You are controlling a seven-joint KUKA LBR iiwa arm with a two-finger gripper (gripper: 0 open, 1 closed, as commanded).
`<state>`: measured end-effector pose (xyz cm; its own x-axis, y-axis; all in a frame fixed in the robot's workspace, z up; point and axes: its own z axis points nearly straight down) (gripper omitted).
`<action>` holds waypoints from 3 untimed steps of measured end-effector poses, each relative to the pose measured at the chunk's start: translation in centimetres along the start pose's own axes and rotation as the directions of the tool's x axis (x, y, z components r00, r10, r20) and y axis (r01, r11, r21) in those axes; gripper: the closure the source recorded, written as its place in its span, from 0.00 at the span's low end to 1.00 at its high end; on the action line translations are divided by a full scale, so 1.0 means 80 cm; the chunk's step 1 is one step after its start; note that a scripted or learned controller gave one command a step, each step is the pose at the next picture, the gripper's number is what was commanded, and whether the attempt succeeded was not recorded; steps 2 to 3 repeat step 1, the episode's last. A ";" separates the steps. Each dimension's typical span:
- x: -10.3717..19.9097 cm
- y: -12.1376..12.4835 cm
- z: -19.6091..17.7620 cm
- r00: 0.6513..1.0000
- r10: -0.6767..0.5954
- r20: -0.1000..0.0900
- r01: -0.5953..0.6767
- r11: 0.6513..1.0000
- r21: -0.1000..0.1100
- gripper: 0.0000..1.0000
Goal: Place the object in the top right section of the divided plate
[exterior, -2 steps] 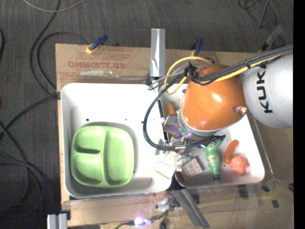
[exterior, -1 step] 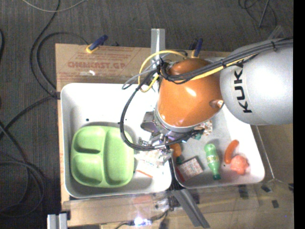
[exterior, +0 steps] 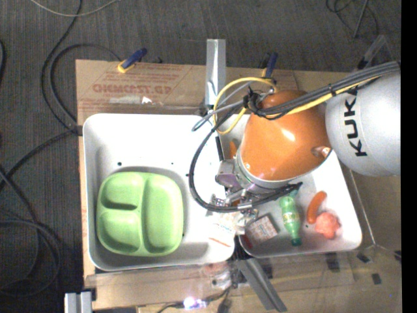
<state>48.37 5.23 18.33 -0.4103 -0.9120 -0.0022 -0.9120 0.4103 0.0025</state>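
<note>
Bench: brown board [exterior: 163, 87] bearing two white bins side by side, seen from above at a slant.
Left bin [exterior: 130, 132]: shallow, white, holding the plate in its lower left part.
Plate [exterior: 140, 212]: light green, rounded square, divided into sections; lies flat, nothing in any section.
Right bin [exterior: 348, 223]: white, largely covered by the arm; items lie along its lower edge.
Arm [exterior: 365, 126]: grey body entering from the right, orange band [exterior: 283, 145] above the wrist, bent over the right bin's left half.
Cables [exterior: 225, 109]: yellow and black leads looping from the wrist toward the divide between the bins.
Gripper [exterior: 236, 197]: low at the inner edge of the right bin, close to the divide; mostly hidden beneath the wrist.
Fingers: cannot tell.
Bottle [exterior: 290, 219]: green, lying in the right bin just below the wrist.
Sausage [exterior: 315, 207]: orange-red, slim, tilted, just right of the bottle.
Pink item [exterior: 328, 224]: lumpy, beside the sausage's lower end.
Packet [exterior: 262, 227]: small, brownish, left of the bottle.
Task object: which item is meant cannot be told; all lie in the right bin, well apart from the plate.
</note>
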 end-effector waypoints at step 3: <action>-0.112 0.052 0.020 0.987 0.162 0.000 -0.162 0.987 -0.001 1.00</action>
